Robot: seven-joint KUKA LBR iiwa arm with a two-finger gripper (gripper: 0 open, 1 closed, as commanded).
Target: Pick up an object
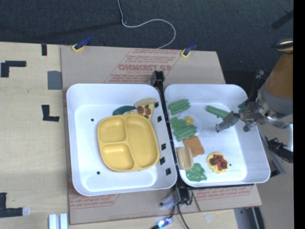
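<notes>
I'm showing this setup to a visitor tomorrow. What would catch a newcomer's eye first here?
Probably the yellow divided plate lying in the left bin, with a toy pizza slice just behind it. Next, the scatter of small toy foods in the right bin, mostly green pieces along its left side, and the gripper reaching in from the right.

Two white bins sit side by side: the left bin (81, 142) and the right bin (248, 173). The left one holds one yellow divided plate (127, 142), one pizza slice (146, 107) and one dark green piece (124, 110). The right one holds four green pieces (179, 106) (181, 128) (217, 112) (196, 174), one small yellow piece (189, 120), one orange-brown slab (194, 145), one tan bread-like piece (184, 157) and one round red-topped item (217, 161).
</notes>
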